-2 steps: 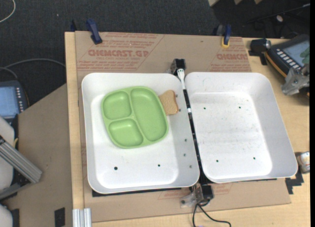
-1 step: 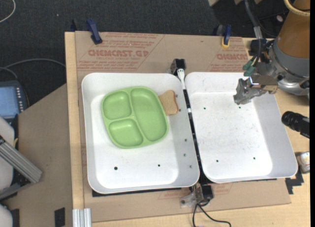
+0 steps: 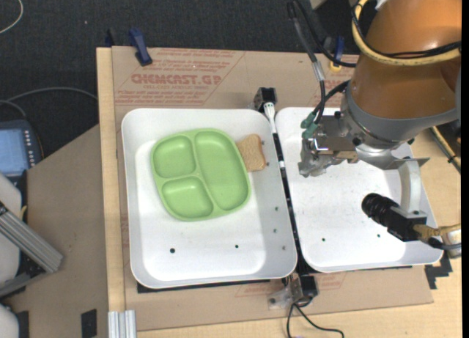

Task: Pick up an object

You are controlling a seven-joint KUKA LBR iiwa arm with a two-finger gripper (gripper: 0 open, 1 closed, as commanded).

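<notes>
my end effector (image 3: 316, 155) hangs over the right bin (image 3: 344, 245), can't tell if it's open or clenched, and looks off-target to me since the grabbable stuff sits in the left bin (image 3: 146, 245): a green divided plate (image 3: 199, 175) with a tan slab (image 3: 252, 152) touching its right rim, long axis pointing toward the far wall

L bin (image 3: 139, 204): white plastic, smooth, semi-gloss w/ soft glare. R bin (image 3: 344, 226): same plastic, dark flecks on it. Green plate (image 3: 199, 175): smooth plastic, low sheen. Tan slab (image 3: 253, 153) at plate's 2 o'clock: matt, grainy. Board (image 3: 176, 72) under bins: brown, matt, cardboard-like, red print. Gripper (image 3: 311, 168): bare metal, dull shine. Orange band (image 3: 410, 36) at 1 o'clock: glossy, smooth. Floor (image 3: 58, 6) at 11 o'clock: dark, rough, carpet-like.
</notes>
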